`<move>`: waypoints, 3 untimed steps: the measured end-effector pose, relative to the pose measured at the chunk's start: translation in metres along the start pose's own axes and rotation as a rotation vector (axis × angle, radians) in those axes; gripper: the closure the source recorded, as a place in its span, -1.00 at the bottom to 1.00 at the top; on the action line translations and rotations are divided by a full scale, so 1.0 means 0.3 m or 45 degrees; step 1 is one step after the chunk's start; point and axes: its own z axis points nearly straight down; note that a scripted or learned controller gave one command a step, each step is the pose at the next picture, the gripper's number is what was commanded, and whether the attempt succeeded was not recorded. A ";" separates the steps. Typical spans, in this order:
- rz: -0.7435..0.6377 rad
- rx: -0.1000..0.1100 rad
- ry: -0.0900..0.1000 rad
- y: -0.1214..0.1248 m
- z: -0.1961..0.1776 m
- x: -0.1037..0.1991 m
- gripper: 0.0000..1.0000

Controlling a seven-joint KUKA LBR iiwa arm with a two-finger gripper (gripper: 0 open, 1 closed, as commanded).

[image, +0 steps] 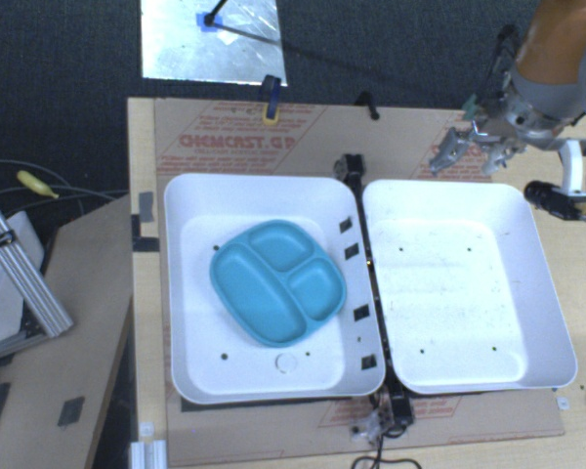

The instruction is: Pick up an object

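While the blue plate (278, 282) lies flat in my left bin (190, 262), it sits a little toward that bin's centre, nearer the divider side than the outer wall. It is a smooth plastic tray with rounded corners, turned at a slant, moulded into three compartments: one large and two smaller. Nothing lies in any of them. The left bin is shallow, white and glossy, with rounded corners and small dark specks on its floor. Beside it, touching along the middle seam, is the right bin (537, 291), the same white shell with a scuffed floor. My gripper (466, 151) hangs beyond the right bin's far edge, over the brown cardboard (244, 140), grasping nothing; whether it is clenched or released I cannot tell.
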 end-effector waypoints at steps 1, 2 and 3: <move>0.004 0.016 0.003 -0.167 0.322 -0.029 -1.00; -0.012 0.001 0.006 -0.203 0.257 0.280 -1.00; -0.014 0.002 0.007 -0.414 0.114 0.577 -1.00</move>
